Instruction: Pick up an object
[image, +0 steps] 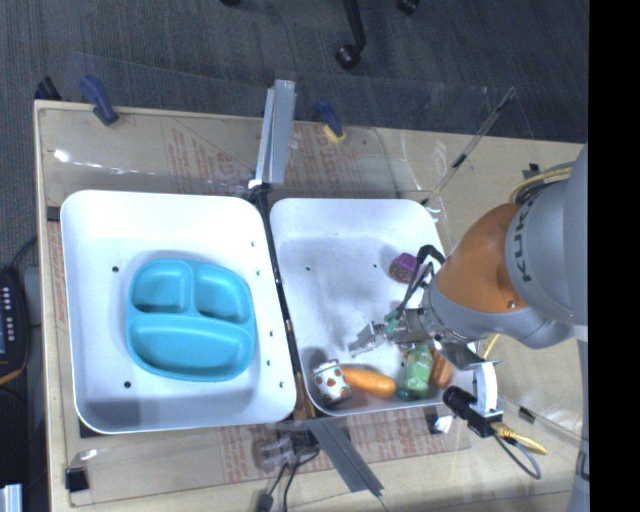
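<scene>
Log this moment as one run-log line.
arm: over right bin | gripper: low, near bottle and carrot | grasp: unconfirmed | left bin: blue tray

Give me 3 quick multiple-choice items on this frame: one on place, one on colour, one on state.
1. Where is the divided tray?
A. left bin
B. right bin
C. on the bench outside the bins

2. What colour is that tray?
A. red
B. blue
C. yellow

3. How does the carrot lie?
A. between the claw's fingers
B. on the floor of the right bin
C. on the tray

Key: 1 A, it sits in the middle of the left bin. 2 B, light blue against the white bin. 3 B, it lies near the bin's front wall, with the claw above it and apart.
</scene>
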